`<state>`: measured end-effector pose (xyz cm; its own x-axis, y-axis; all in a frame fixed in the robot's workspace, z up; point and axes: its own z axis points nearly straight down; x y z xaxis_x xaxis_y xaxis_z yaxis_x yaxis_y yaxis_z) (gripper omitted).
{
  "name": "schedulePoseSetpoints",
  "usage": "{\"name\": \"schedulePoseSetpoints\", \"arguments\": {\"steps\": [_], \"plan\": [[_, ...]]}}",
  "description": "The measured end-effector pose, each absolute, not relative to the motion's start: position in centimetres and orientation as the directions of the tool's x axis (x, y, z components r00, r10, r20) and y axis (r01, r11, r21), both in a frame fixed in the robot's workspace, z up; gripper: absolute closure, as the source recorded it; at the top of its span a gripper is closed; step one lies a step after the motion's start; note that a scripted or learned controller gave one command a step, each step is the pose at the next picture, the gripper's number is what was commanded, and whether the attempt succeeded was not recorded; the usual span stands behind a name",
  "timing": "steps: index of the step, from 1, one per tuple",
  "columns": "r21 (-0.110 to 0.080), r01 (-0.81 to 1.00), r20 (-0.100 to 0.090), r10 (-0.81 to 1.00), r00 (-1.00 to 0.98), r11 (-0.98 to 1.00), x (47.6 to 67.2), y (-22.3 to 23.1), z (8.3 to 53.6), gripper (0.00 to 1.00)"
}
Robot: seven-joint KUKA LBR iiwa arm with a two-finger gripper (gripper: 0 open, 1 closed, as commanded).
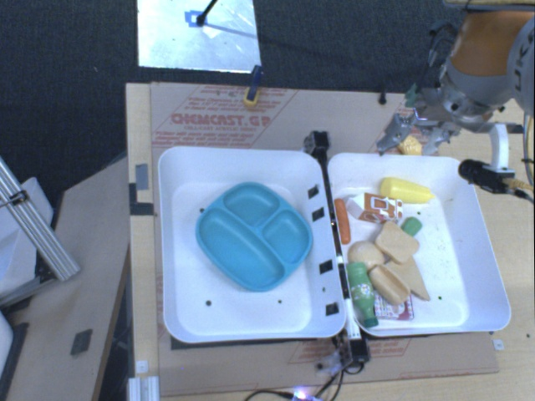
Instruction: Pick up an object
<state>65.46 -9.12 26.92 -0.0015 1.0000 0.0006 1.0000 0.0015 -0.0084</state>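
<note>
Grey 2-finger gripper (411, 140) hung above far rim of right white bin (481, 215), fingers clamped on small yellow plastic toy piece (410, 146). Looked light, rigid, slick; narrow pinch across middle seemed safest, slip likely.

Right bin (481, 224) crowded centrally; left bin's plate (253, 235) leaves margins.
</note>
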Motion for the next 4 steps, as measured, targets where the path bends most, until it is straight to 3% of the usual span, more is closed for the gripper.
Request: {"name": "schedulePoseSetpoints", "arguments": {"steps": [1,4], "plan": [[0.002,1.000,0.000,1.000,-0.003,0.003,65.6,-9.1,27.5,0.00],[-0.003,1.000,0.000,1.000,-0.001,0.001,65.0,-8.8,11.2,0.00]]}}
